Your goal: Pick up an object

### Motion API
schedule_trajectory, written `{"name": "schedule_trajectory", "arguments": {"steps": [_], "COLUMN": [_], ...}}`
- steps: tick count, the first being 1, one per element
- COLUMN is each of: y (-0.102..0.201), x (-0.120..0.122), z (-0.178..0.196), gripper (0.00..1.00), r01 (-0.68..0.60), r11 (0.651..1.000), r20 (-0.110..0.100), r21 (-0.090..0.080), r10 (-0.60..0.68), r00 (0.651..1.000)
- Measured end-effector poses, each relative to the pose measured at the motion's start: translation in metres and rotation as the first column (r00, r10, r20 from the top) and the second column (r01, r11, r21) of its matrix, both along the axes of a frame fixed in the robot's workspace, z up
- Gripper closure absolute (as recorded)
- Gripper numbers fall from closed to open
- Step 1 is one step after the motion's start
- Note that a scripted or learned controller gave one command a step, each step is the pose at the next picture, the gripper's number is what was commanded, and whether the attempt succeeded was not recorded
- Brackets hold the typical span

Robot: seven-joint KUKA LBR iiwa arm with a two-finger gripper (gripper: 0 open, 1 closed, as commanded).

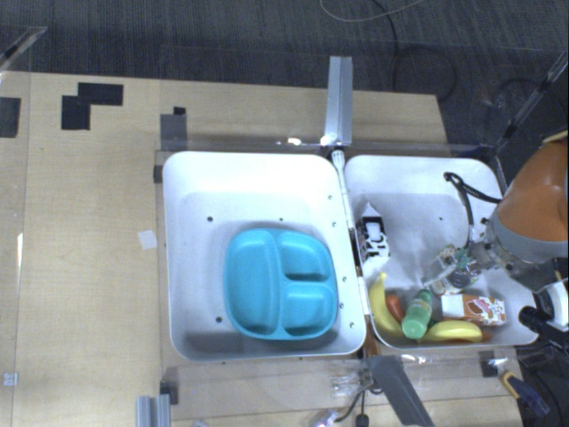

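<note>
Green bottle (416,317) near tool (451,269), right bin (418,203).

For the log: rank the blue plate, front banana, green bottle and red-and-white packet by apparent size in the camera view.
1. blue plate
2. front banana
3. green bottle and red-and-white packet: they look about alike, so left unranked.

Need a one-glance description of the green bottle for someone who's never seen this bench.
Take the right-hand white bin and look along its near wall, where the clutter sits. The green bottle is there between two yellow fruits: the divider-side banana and the near-wall banana. It is the only green thing in either bin.
</note>
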State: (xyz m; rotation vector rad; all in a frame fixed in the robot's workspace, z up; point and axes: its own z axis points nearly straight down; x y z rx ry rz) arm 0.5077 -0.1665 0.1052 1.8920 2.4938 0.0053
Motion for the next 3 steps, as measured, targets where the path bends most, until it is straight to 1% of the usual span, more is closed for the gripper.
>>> {"name": "schedule_trajectory", "arguments": {"steps": [1,2,3], "y": [-0.001,0.071,0.072], "x": [0.008,0.054,0.056], "z": [0.016,0.11,0.121], "gripper": [1.0,1.0,1.0], "r01": [-0.001,0.064,0.056], "r11": [1.0,0.998,0.998], "r20": [0.029,-0.004,0.001], "r21": [-0.01,0.004,0.003], "r10": [0.001,-0.064,-0.056], "r00": [1.0,0.998,0.998]}}
